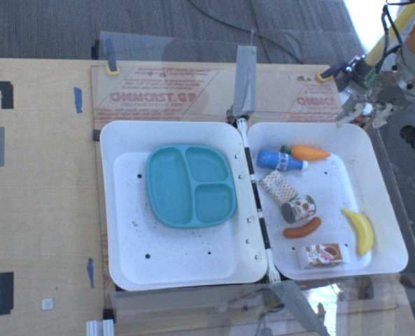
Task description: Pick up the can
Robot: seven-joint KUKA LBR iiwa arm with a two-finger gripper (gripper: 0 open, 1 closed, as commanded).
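the can (299, 208) lay on its side near the middle of the right bin (383, 187), touching a checkered pack (277, 185) above it and just beside a sausage (302, 228) below. the gripper (364, 109) hung over the bin's far right corner, well apart from the can; i cannot tell if it was released or clenched, the view there was too cluttered. the crowding was the risk: i judged a descent could land on a neighbour, or the round can could roll away

The scene is evenly and brightly lit from above. A blown-out white patch is seen at the upper right corner, where detail is lost. Soft glare is spread over the clear sheet (193, 93) behind the bins, and reflections are caught at the bottom edge. Shadows are faint and short. Focus is slightly soft throughout, and fine print is left unreadable.
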